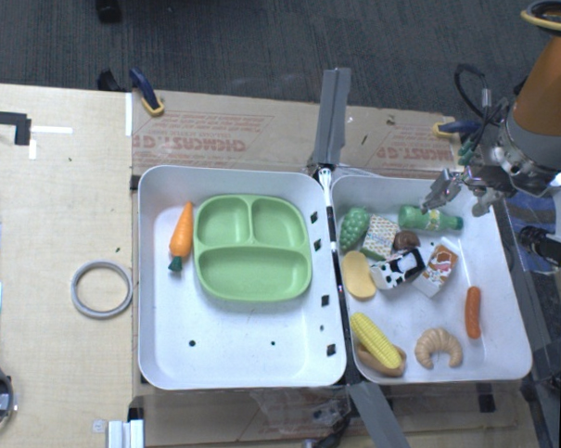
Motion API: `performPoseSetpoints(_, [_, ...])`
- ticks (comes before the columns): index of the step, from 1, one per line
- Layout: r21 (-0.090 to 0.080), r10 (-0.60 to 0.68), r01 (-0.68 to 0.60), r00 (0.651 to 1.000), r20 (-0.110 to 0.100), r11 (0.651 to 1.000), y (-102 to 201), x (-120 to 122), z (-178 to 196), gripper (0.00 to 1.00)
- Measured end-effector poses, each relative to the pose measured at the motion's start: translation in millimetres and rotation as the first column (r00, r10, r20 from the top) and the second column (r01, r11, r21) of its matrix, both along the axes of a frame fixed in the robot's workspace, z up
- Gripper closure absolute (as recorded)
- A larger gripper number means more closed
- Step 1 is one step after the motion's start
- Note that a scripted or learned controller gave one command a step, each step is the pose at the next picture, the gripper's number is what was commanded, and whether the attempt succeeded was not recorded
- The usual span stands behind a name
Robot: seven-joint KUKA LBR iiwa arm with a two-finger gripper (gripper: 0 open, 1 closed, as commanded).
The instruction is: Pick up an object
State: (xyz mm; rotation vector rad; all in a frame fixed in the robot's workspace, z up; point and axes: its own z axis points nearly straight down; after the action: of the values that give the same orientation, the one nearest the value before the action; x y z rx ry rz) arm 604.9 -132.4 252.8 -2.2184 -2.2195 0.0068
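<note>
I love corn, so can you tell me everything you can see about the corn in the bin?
The corn cob is a toy that looks like plastic, bright yellow with rows of bumpy kernels. It lies on its side, slanted, in the right bin near the front left corner. Its lower end rests on a tan bun-like piece. A croissant sits to its right, apart from it, and a yellowish oval piece lies just behind it.

The plate (253,248) is light green and the carrot (181,231) is orange, both in a white bin (237,365). The corn (376,339) is yellow, the sausage (473,312) red, the toy cow (401,269) black and white.
</note>
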Motion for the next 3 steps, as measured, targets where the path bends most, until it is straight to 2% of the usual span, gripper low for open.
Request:
performPoseSetpoints(1, [0.000, 0.000, 0.000, 1.000, 0.000, 1.000, 0, 0, 0, 0.00])
performPoseSetpoints(2, [0.000, -0.062, 0.062, 0.998, 0.000, 0.998, 12, 25, -89, 0.00])
performPoseSetpoints(3, [0.000, -0.027, 0.027, 1.000, 0.003, 1.000, -26, -17, -127, 0.00])
